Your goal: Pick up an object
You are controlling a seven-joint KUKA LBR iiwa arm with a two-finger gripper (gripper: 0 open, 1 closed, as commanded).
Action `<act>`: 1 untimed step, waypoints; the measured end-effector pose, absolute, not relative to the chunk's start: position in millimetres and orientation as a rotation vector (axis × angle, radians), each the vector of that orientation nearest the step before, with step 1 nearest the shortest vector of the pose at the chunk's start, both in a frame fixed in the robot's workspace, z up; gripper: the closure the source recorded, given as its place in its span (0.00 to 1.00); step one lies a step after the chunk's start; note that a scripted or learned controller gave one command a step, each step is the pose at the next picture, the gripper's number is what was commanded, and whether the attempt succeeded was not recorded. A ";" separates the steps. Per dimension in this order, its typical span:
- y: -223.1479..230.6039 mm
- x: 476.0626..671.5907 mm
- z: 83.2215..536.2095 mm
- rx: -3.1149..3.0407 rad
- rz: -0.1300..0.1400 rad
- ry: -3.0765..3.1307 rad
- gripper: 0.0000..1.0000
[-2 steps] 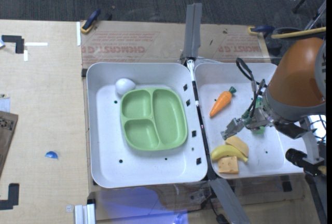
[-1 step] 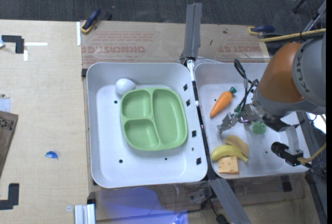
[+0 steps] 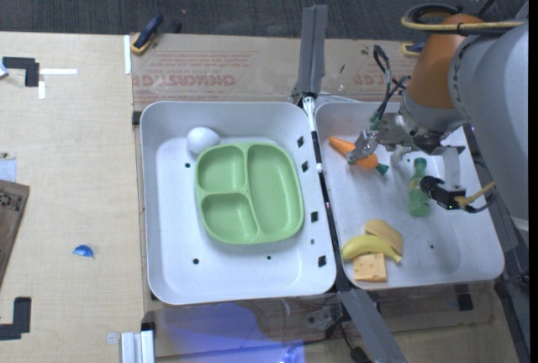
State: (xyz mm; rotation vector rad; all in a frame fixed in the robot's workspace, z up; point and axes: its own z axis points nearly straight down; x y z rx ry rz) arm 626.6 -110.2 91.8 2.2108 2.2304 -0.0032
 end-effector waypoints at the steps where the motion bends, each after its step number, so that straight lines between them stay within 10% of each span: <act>1: -109.8 626.2 100.4 2.206 -0.009 2.235 1.00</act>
